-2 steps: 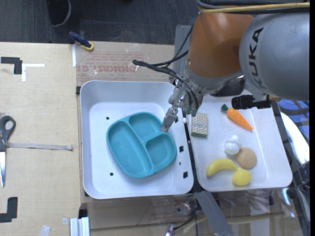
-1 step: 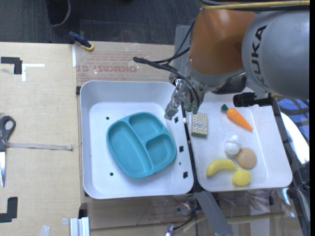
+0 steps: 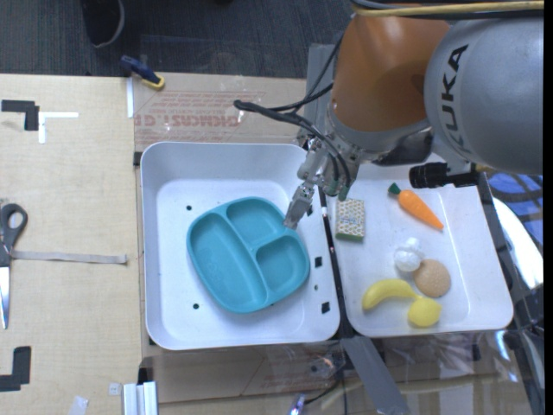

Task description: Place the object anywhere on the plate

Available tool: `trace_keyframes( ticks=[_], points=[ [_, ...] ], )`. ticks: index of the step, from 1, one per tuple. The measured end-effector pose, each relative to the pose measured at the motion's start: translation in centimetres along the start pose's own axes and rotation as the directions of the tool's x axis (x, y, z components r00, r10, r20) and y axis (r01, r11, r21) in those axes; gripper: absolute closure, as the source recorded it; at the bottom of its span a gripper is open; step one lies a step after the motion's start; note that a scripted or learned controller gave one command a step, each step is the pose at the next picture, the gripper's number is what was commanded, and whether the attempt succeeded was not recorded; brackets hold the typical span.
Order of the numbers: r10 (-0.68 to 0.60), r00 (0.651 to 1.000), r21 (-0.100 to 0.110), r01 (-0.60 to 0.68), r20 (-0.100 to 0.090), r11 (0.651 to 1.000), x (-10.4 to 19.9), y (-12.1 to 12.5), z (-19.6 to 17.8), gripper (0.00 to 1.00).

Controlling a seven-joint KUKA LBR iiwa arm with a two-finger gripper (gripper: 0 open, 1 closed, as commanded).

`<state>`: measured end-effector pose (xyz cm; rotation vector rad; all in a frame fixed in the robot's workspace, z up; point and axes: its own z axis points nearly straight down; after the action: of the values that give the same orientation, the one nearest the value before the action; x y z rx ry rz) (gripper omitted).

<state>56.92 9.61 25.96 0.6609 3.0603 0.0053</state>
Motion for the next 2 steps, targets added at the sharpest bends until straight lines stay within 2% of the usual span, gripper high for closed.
trace_keyframes(
  ticks=[1, 2],
  points=[
    [-0.001, 1.0, -0.002, 0.001, 0.002, 1.0, -0.1, 0.05, -0.91, 1.0],
    [-0.001, 1.0, -0.001, 0.001, 0.002, 1.0, -0.1, 0.05, -0.91, 0.0]
  ],
)
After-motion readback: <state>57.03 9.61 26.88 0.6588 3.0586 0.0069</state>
